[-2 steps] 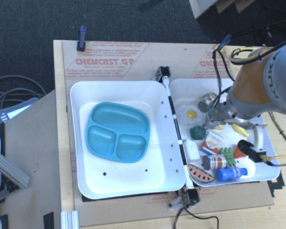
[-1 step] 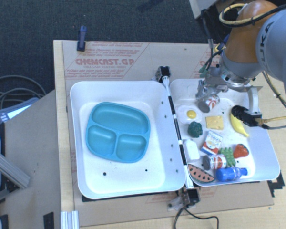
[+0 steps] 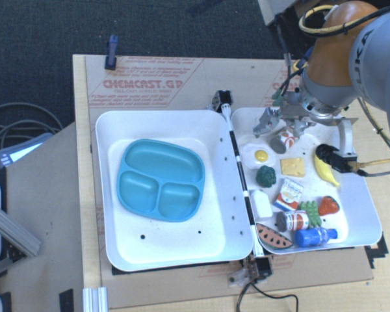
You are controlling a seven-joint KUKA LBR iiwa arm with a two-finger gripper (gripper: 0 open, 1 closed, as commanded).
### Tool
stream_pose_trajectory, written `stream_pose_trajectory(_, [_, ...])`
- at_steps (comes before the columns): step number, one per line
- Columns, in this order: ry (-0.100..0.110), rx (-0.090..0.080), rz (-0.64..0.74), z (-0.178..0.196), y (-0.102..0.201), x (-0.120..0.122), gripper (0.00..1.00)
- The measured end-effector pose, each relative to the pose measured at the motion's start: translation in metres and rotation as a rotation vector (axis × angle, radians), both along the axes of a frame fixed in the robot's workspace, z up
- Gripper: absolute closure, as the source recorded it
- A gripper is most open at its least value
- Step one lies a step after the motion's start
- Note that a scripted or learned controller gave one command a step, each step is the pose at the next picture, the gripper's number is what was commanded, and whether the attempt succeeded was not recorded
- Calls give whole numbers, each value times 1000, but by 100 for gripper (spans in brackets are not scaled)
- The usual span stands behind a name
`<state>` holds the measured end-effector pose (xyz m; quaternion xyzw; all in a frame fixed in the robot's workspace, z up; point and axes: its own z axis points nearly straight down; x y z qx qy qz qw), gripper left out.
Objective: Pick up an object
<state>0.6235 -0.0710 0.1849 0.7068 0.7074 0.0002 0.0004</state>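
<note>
The gripper [image 3: 281, 134] is seen low over the far end of the right bin [image 3: 367, 203], and whether its fingers are parted or closed cannot be told, though a small red-and-white can [image 3: 286, 140] is found right at its tip, with nothing shown to be gripped. Just on the near side of it a fried egg [image 3: 260, 155], a green lump [image 3: 266, 175] and a yellow cracker [image 3: 293, 167] are laid, a banana [image 3: 325, 166] is placed to one side, and a blue divided plate [image 3: 160, 180] is set well apart in the left bin [image 3: 110, 142]
</note>
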Motion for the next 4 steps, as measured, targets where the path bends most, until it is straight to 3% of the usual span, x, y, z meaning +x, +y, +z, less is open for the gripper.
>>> stream_pose_trajectory(1, [0, -1, -2, -100, -60, 15, 0])
stream_pose_trajectory(2, [-1, -1, 1, -100, -65, 43, 0])
stream_pose_trajectory(3, [-4, -2, 2, -89, -65, 44, 100])
stream_pose_trajectory(4, [-2, 1, 0, 1, 3, 44, 100])
